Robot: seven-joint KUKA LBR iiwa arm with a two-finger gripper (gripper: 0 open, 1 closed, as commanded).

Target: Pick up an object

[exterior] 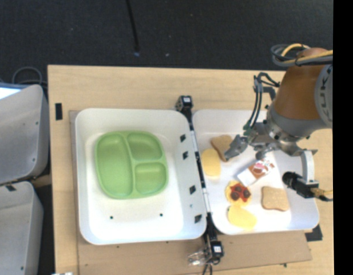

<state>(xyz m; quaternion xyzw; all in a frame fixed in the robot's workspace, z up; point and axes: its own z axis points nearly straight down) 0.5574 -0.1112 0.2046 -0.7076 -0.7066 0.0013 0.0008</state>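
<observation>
The tool (240, 145) hangs over the right white bin (309, 219), near its rear edge; I cannot tell its state. Left to right: a green three-compartment plastic tray (131, 164) lies in the left white bin (84, 222). In the right bin a pale yellow round toy piece (211, 162) sits by the dividing edge, beside a brown toast-shaped piece (221, 145). Both are probably light, stiff and smooth, best pinched across their thin edges.
</observation>
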